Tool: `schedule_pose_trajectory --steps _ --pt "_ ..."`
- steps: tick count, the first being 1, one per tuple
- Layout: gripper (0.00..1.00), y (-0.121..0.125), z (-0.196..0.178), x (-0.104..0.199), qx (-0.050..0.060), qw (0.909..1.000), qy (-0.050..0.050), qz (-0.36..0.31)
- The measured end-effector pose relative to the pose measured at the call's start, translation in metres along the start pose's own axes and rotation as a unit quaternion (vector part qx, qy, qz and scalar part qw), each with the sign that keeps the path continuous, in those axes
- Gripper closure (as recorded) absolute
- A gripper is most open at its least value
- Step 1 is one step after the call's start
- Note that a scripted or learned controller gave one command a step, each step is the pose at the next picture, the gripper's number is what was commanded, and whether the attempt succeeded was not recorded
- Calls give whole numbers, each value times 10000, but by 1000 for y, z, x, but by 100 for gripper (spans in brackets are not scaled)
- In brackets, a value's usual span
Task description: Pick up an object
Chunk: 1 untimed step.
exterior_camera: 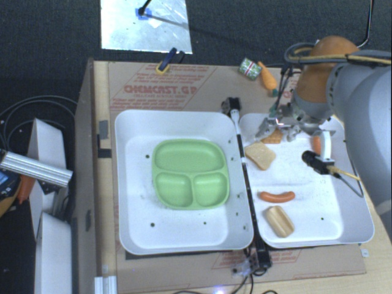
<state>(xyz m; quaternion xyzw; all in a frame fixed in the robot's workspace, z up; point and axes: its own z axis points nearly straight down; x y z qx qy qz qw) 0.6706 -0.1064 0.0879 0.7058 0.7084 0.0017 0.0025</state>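
Low, the hand (277, 127) touches a cracker (273, 138).

Green three-compartment tray (190, 173) in the left white bin (131, 182). Beyond that bin: brown cardboard sheet (160, 86) printed in red, blue-and-yellow clip (167, 60) on its far edge, silver foil sheet (144, 16) farther back. Black cables (24, 112) left of the bin.

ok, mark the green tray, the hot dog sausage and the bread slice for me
green tray (190, 173), camera view, middle ridge between its compartments.
hot dog sausage (276, 196), camera view, middle of its length.
bread slice (260, 156), camera view, centre of its top face.
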Motion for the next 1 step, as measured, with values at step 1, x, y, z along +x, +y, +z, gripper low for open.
schedule_pose_trajectory --steps 1 --pt "0 0 0 -3 -9 10000 2 6"
